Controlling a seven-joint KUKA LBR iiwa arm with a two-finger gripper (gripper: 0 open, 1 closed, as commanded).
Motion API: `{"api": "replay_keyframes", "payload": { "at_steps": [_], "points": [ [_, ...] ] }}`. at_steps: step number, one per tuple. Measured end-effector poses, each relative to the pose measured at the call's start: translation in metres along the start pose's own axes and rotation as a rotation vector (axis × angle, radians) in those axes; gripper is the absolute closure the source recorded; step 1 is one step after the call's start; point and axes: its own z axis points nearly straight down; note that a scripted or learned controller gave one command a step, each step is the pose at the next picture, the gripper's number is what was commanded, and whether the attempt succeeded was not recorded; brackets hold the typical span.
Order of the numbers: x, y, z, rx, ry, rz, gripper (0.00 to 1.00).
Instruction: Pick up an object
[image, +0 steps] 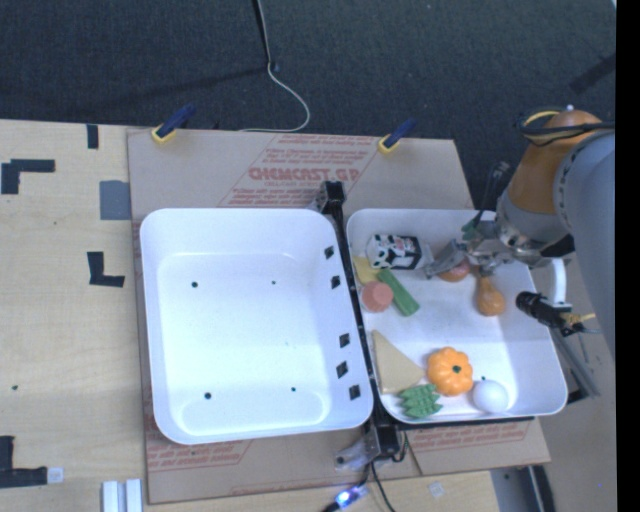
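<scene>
Jaws of the gripper (452, 262) sit low in the right bin (520, 400), near its far side, but whether they are apart or together cannot be told from this slanted view. A small reddish-orange thing (456, 273) lies right at the fingertips; whether it is between them is unclear. Just to the right of the gripper lies a tan pear-shaped toy (489, 298).

Red lettering is printed on the cardboard sheet (290, 170) beneath the bins; it reads upside down from here and is too faint to spell out with confidence. A black-and-white can (393, 251) with a dark label lies on its side to the left of the gripper; its print is too small to read.

Nearer the divider are a pink disc (377, 296) and a green stick (401, 293), touching or nearly so, with a small yellow piece (363, 270) beside them. Toward the near edge lie a beige wedge (393, 366), an orange pumpkin (450, 370), a green leafy toy (420, 401) and a white egg (489, 396). The left bin (240, 320) lies alongside. Two blue-and-yellow clamps (172, 123) grip the cardboard's far edge, and a thin cable (285, 85) loops over the dark floor beyond.
</scene>
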Motion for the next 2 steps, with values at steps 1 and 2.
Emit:
{"api": "replay_keyframes", "payload": {
  "at_steps": [1,2],
  "points": [
    [0.0,0.001,-0.016,-0.003,-0.002,-0.002,1.0],
    [0.133,0.006,-0.08,0.0,0.006,-0.009,1.0]
  ]
}}
